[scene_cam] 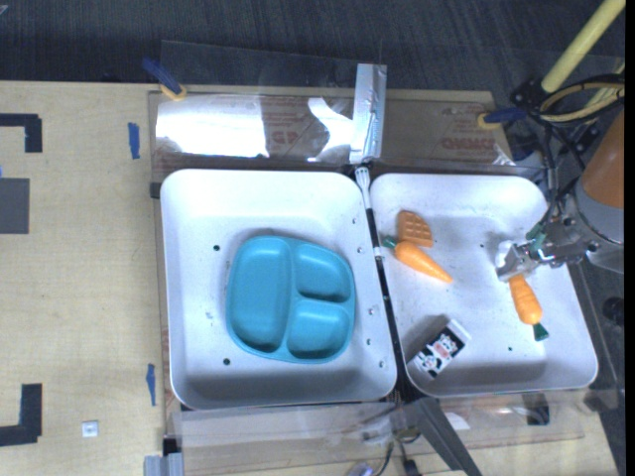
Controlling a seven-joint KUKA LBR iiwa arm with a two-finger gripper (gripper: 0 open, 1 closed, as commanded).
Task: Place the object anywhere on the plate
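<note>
The left bin (184, 266) holds a blue divided plate (291, 297), lying flat near its middle with nothing on it. To the plate's right, past the bins' shared wall, the right bin (466, 191) holds the rest. Nearest the plate are a waffle piece (416, 228) and, touching it just below, a carrot (423, 263) slanting down to the right. Lower sits a small black-and-white box (439, 348). Furthest from the plate, a second carrot (527, 302) lies with its long axis running down and slightly right, green end at the bottom.

The gripper (523, 256) sits right at that second carrot's upper orange end. How wide it stands cannot be told, nor whether it has the carrot. If that carrot is the object, the plate lies well to its left, across the wall.
</note>
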